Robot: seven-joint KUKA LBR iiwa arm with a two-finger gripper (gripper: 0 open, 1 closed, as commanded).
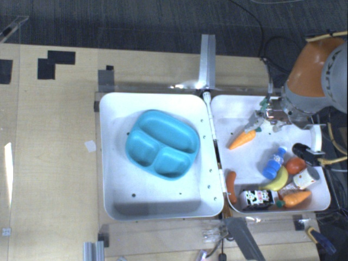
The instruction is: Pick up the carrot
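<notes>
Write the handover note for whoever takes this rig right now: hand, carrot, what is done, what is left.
Hand: low over the right bin, near its back edge, at the carrot's green-top end. I cannot tell whether it is open or shut, so assume no grip.
Carrot: lying on the right bin's floor, left of the hand, orange tip pointing toward the divider.
Other items sit in the bin's front right corner, apart from the carrot. The blue tray is in the left bin.
Done: approach to the carrot.
Left: confirm the grasp, then lift the carrot.
</notes>
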